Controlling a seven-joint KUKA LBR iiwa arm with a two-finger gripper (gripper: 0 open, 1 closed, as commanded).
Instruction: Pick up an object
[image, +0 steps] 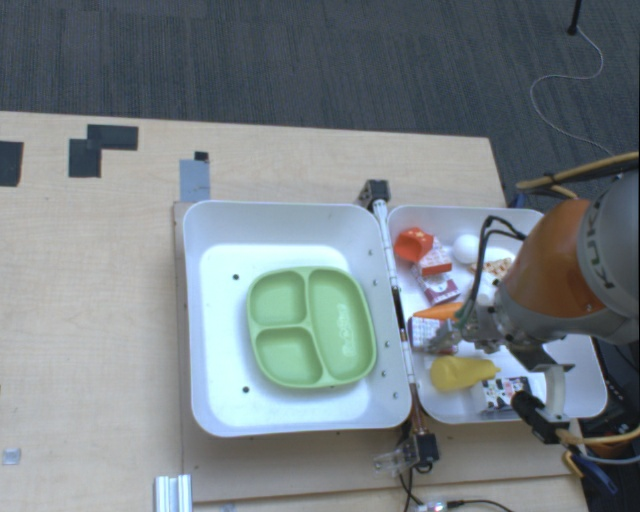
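Because the loose items are heaped in the right bin (590, 395), the gripper (447, 335) is lowered there; whether it is open or holding anything cannot be told. A carrot-like orange piece (436, 312) touches it above, a yellow banana-like toy (462, 373) lies just below (1 likely target), and the green divided plate (310, 327) sits well left.

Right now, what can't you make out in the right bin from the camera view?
- Gripper: fingers' state and any grasp unclear, masked by the arm's wrist and clutter.
- Right bin: right part covered by the arm.
- Packet beside the yellow object: print too small to read.
- Small items near the white ball: partly hidden behind the arm, identity unclear.
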